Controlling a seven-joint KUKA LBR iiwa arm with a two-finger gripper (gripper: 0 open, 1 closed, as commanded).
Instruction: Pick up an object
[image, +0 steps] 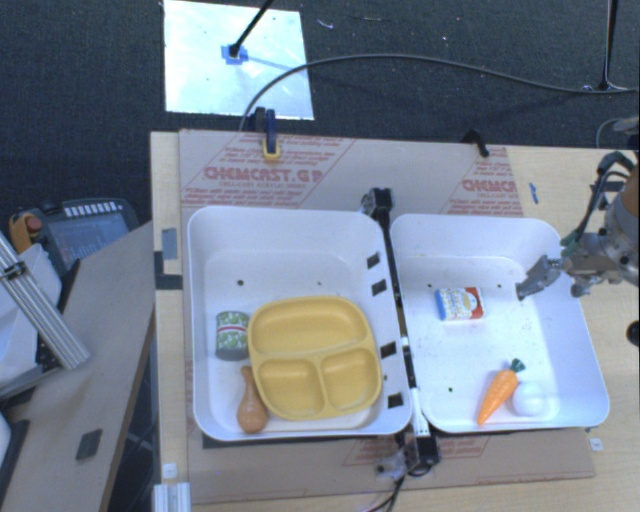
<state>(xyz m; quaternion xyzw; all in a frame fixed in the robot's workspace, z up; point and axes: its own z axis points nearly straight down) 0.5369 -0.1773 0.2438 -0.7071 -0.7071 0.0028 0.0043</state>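
Bench (330, 165): tan board with red lettering, carrying both white bins side by side.
Left bin (290, 235): back half bare, everything sat toward the front edge.
Right bin (470, 250): stuff spread between its middle and the front right corner.
Arm: came in from the right edge, hanging over the right bin's right rim.
Gripper (540, 275): sat just inside the right rim of the right bin, nothing between the fingers from what I could see; honestly couldn't tell if the jaws were wide or narrow, too small and blurry.
Yellow tray (315, 355): three sections, front middle of the left bin.
Carrot (497, 393): orange toy with a green top, front right part of the right bin, touching the white ball.
Wooden spoon (250, 402): front left corner of the left bin, tucked against the tray's left edge.
Can (232, 334): small, greenish label, upright by the left wall, just beside the tray.
Small box (459, 303): white and red, near the middle of the right bin, left of the gripper and apart from it.
White ball (529, 399): front right corner of the right bin.
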